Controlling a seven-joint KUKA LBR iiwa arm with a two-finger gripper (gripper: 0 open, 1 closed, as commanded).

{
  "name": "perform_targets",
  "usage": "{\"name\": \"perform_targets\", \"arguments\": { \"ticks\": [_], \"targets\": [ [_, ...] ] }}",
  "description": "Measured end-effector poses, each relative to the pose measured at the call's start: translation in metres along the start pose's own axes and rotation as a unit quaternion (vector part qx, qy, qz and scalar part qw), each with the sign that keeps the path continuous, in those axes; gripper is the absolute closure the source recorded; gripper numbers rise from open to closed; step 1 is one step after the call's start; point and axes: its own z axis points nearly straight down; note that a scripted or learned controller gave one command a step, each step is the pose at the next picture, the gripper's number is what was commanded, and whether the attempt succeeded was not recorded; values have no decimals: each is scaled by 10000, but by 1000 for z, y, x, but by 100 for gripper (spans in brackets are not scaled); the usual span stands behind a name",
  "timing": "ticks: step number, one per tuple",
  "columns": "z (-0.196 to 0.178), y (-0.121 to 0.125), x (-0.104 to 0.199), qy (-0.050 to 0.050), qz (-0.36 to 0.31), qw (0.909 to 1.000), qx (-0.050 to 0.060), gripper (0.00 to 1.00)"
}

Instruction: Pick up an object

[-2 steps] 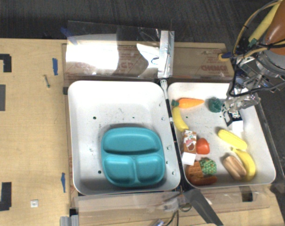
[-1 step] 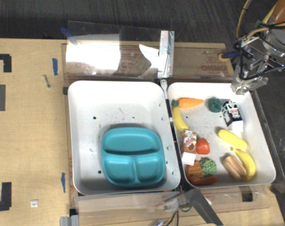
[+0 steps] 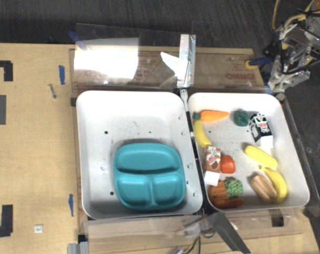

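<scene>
Toys (image 3: 239, 152) fill right bin (image 3: 294, 142), gripper (image 3: 289, 75) beyond it.

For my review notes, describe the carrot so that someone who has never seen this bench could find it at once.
Look at the right bin, the one crowded with toy food. Along its far edge, near the divider between the bins, lies the carrot, lengthwise across the bin. It is the only orange, tapered piece; the banana just below it is yellow and curved, and the dark green item to its right is rounded.
</scene>
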Motion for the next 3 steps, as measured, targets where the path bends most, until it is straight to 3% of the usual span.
{"name": "perform_targets", "arguments": {
  "ticks": [1,2,3],
  "targets": [
    [19,-12,19,11,-662,9978,-27,100],
    [-15,-22,33,0,-1154,9933,18,100],
    [6,-30,46,6,-1835,9830,-28,100]
  ]
}}
